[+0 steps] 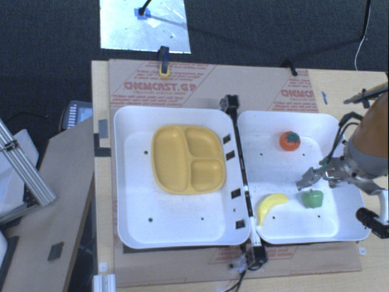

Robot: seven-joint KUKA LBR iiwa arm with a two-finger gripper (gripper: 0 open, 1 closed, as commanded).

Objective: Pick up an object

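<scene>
green pepper (312, 198), glossy, rounded, stubby

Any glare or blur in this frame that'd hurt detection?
Camera view: strong glare on the foil sheet at top; bins evenly lit, soft shadows; end effector slightly blurred beside the green toy; banana and tomato sharp enough.

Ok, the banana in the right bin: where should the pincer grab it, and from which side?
Probably the banana's mid-curve, coming straight down with fingers across its narrow width. It lies flat near the bin's left wall, so a side approach looks cramped; the middle sits clear of the green pepper.
</scene>
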